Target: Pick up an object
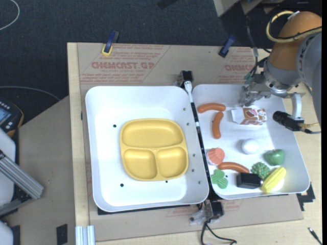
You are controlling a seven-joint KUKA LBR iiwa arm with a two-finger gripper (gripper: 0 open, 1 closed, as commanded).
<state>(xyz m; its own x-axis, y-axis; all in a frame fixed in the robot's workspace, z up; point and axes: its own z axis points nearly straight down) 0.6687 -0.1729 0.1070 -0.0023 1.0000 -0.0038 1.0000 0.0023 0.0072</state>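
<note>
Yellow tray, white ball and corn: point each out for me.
Yellow tray [153, 148]: camera view, central ridge between compartments.
White ball [250, 147]: camera view, its top.
Corn [274, 179]: camera view, middle of the cob.

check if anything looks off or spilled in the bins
Nothing spilled or damaged. The toy food is scattered loosely in the right bin, and the yellow divided tray sits slightly askew in the left bin.

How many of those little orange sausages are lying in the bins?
3, all in the right bin: one sausage lies crosswise near the top, a second points downward just below it, and a third lies lower, beside the pink slice.
</note>
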